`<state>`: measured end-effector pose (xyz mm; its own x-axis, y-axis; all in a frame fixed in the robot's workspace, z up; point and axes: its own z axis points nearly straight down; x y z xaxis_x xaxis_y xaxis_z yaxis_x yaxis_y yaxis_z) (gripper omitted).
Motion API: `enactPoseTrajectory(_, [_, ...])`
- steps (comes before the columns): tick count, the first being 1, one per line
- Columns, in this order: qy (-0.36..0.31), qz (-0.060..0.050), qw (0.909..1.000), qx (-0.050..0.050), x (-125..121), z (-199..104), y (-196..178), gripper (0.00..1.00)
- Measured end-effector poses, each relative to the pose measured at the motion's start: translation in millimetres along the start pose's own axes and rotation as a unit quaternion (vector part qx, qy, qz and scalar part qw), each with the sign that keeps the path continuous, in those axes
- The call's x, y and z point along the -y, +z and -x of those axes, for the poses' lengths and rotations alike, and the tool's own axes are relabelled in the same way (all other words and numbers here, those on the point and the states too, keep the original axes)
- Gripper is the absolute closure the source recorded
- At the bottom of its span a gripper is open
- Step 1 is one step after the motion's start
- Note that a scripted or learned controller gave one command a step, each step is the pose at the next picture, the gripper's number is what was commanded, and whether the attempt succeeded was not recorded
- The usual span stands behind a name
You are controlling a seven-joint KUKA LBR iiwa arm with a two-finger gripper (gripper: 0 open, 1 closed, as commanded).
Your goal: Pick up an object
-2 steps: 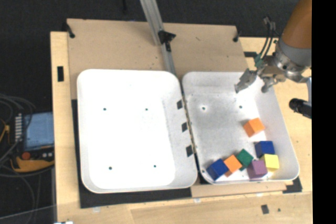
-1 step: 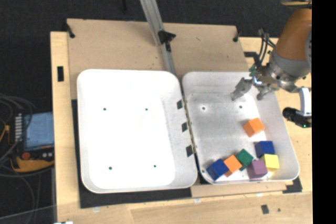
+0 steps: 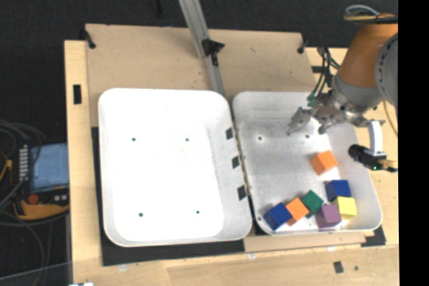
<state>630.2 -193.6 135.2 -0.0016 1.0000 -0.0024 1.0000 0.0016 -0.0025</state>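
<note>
- Camera view: the arm [image 3: 365,63] reaches in from the right, its gripper [image 3: 310,125] hanging over the upper part of the right bin [image 3: 268,110].
- The two fingers stand spread wide apart with nothing between them.
- An orange block [image 3: 324,162] lies alone in the right bin, below and to the right of the gripper, apart from it.
- Along the bin's lower edge sits a cluster: a blue block [image 3: 276,216], a second orange block [image 3: 297,209], a green block [image 3: 312,201], a purple block [image 3: 328,215], a yellow block [image 3: 346,206] and a dark blue block [image 3: 338,189].
- The left bin [image 3: 167,164] lies beside it, the two touching along their inner rims.
</note>
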Motion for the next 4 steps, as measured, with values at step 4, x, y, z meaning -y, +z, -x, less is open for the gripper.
enactPoseTrajectory(4, [-0.002,0.001,1.0,-0.001,7,-48,-103,1.0])
